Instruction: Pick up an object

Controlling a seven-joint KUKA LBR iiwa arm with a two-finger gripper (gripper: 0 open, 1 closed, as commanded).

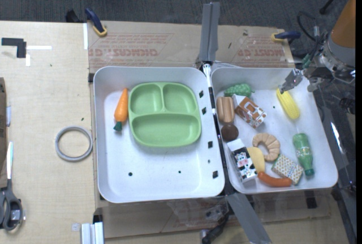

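While your claw hovers at the right bin's far right corner, the corn lies just near of it, untouched. You cannot tell how far the claw is parted.

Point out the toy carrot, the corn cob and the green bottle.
toy carrot [121,106], camera view, middle of the orange body
corn cob [290,104], camera view, middle of the yellow cob
green bottle [303,153], camera view, on its label, mid-body
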